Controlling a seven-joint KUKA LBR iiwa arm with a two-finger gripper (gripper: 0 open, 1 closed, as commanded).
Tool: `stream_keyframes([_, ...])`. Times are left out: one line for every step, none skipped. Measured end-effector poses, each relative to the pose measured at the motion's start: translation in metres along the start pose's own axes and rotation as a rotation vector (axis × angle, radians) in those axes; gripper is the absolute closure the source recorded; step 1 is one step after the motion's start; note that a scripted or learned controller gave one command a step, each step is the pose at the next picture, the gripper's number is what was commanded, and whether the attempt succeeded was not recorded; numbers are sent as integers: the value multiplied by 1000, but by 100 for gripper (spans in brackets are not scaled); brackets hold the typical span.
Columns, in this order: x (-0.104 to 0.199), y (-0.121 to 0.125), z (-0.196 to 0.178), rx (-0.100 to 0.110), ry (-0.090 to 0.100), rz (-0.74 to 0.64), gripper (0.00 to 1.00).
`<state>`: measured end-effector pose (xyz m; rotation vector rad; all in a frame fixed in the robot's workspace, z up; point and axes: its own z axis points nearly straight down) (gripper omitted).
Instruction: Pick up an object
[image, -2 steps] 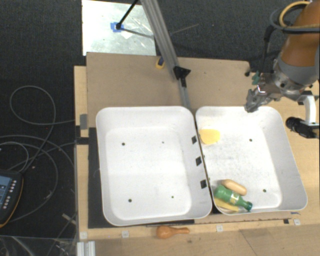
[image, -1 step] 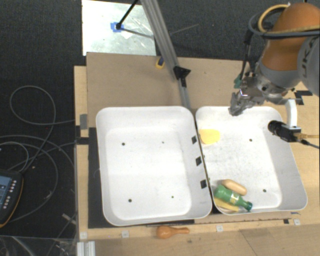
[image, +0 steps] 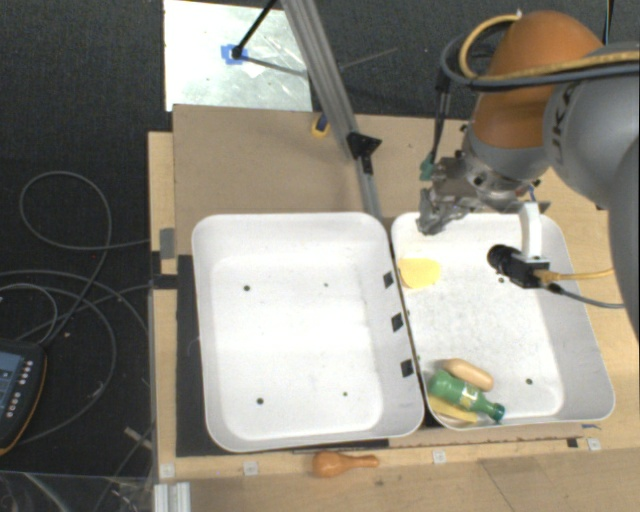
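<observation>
In the right bin (image: 570, 345), a flat yellow piece (image: 419, 272) lies near the left wall, toward the back. A tan bread-roll shape (image: 467, 374), a green bottle (image: 470, 395) and a yellow item (image: 452, 411) are bunched in the front left corner. My gripper (image: 433, 222) hangs over the bin's back left corner, just above and behind the yellow piece. Nothing shows between its fingers.
The left bin (image: 295, 330) stands beside the right one, joined by black clips (image: 397, 321). An orange pear-shaped toy (image: 343, 462) lies on the bench in front of the bins. A metal pole (image: 335, 95) slants across the back. Cables trail on the floor at left.
</observation>
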<state>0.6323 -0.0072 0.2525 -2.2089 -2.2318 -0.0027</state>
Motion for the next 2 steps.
stream_keyframes([51, 11, 11, -2, 0, 0, 100])
stream_keyframes([97, 7, 10, -2, 0, 0, 100])
